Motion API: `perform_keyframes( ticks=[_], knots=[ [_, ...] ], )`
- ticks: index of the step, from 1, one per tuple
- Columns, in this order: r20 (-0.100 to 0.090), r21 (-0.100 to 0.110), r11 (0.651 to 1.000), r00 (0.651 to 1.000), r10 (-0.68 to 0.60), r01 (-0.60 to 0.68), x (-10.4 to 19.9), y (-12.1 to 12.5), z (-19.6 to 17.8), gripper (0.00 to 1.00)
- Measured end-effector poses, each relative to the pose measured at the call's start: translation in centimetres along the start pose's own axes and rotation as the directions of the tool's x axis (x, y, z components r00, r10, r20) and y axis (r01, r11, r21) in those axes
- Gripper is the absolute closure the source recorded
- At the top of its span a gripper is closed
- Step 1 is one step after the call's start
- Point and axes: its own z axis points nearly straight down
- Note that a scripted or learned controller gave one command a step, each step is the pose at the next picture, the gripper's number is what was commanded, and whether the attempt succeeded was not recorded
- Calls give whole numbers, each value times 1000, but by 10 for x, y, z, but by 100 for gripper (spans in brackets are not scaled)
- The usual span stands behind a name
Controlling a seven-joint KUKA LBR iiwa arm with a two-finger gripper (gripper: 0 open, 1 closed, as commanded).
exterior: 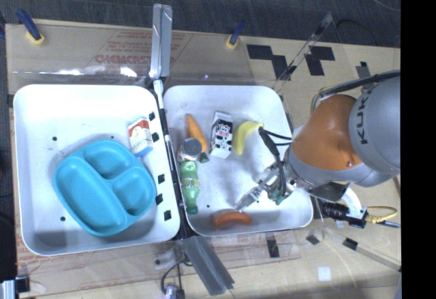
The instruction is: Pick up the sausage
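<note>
While the claw [253,197] hangs low in the right bin [204,97], the sausage [231,219] lies just below and a little to the left of its tips, flat on the bin floor close against the near wall. Nothing sits between the fingers that I can see; how wide they stand is too blurred and small to tell, so I will not guess.

To do the grasp well, the claw should, in my judgement, shift slightly toward the near wall and left until it is centred over the middle of the sausage, then turn so the fingers straddle its short width rather than its length. The near wall leaves little room, so one finger must slip between wall and sausage without pushing it away. A straight, slow descent seems safest, closing only once both fingers reach the floor.

Up and to the left of the claw stand a green bottle [189,185] and a carrot [196,129]; a banana [244,136] lies above it. All are apart from the sausage.
</note>
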Motion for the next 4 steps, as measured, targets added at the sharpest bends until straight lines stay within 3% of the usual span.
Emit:
perform_keyframes(
  ticks=[1, 2, 3, 4],
  knots=[
    [0, 0, 1000, 1000, 0, 0, 0, 0, 0, 0],
    [3, -2, 996, 996, 95, -95, -5, -4, 0, 0],
    [3, -2, 995, 995, 95, -95, -5, -4, 0, 0],
    [-3, 2, 1000, 1000, 16, -16, 9, 6, 1, 0]
  ],
)
